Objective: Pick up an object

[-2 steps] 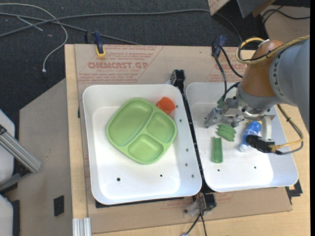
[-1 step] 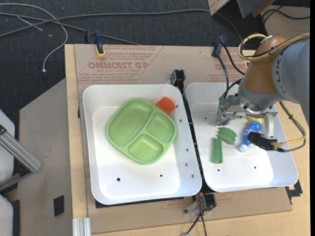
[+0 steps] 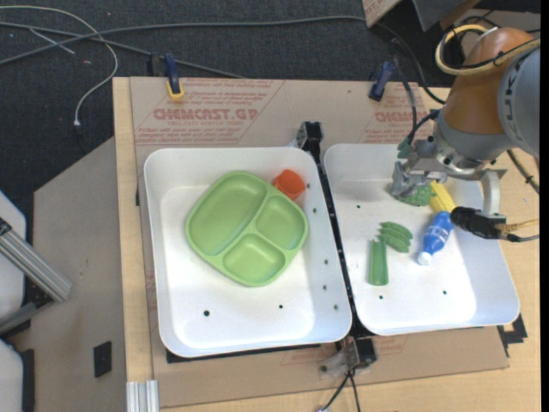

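Observation:
My gripper point(image 3: 410, 181) is low in the back of the right bin point(image 3: 429, 309), right over a small green item point(image 3: 421, 197) that peeks out beneath it. Touching that item on its right lies a yellow piece point(image 3: 443, 199). A blue and white bottle point(image 3: 435, 237) lies just in front of the yellow piece. Nearer the bin's middle are a green pod point(image 3: 395, 234) and a green stick point(image 3: 378, 263). The view does not show whether anything is held.
The left bin point(image 3: 223, 326) holds a green divided plate point(image 3: 247, 227) with an orange item point(image 3: 290, 182) at its back right corner. A black divider point(image 3: 333, 230) separates the bins. Cables trail off the arm at the right.

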Available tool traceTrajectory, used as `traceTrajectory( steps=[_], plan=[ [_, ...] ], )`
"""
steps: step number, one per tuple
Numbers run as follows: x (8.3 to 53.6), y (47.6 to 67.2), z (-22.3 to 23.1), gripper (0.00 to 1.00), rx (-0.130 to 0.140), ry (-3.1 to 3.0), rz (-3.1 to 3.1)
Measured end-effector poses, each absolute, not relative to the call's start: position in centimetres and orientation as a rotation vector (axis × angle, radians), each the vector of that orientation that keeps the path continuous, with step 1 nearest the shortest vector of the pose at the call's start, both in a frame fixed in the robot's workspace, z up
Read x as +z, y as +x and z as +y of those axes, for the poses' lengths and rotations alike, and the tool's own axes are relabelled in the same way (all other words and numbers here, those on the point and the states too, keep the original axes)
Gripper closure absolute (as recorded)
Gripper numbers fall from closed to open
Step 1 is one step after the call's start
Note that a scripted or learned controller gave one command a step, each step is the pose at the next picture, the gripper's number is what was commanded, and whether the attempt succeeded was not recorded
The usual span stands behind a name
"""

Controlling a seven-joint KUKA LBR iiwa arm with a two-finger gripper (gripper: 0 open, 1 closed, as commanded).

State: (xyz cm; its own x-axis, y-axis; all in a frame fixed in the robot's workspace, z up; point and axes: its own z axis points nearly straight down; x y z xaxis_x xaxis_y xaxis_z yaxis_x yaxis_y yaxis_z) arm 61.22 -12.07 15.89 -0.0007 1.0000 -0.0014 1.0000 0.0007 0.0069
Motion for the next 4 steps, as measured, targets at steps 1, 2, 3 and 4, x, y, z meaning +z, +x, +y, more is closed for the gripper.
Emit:
traceTrajectory(
  steps=[1,2,3,4],
  plan=[
    [20.3,61.5,-11.8,1.0,0.006,2.216,2.22],
    [25.0,61.1,-12.1,1.0,0.006,2.217,2.218],
    [24.8,59.5,-6.7,1.0,0.0,2.218,2.23],
    [25.4,59.1,-1.7,1.0,0.002,2.217,2.231]
  ],
)
